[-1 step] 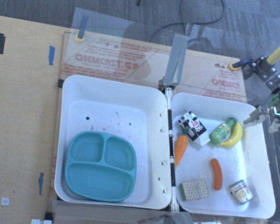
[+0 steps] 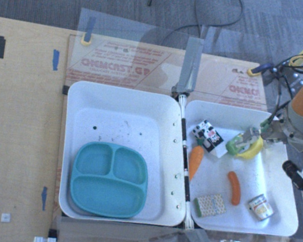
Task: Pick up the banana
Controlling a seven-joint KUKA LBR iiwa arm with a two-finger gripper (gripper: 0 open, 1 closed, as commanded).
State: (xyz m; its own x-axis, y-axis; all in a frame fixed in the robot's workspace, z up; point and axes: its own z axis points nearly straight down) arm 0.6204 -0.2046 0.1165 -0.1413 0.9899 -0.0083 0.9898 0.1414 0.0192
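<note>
My gripper covers part of the banana, seemingly clamped on it; the small can label is unreadable.

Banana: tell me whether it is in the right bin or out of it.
In. The banana sits within the right bin, near its upper right corner, with the gripper right at it. Whether it is lifted off the floor, I cannot tell.

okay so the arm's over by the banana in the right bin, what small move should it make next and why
Probably a short, straight lift. The gripper sits on the banana in the right bin, fingers seemingly around its left end, with a green piece touching. Rising slowly would test the hold.
</note>
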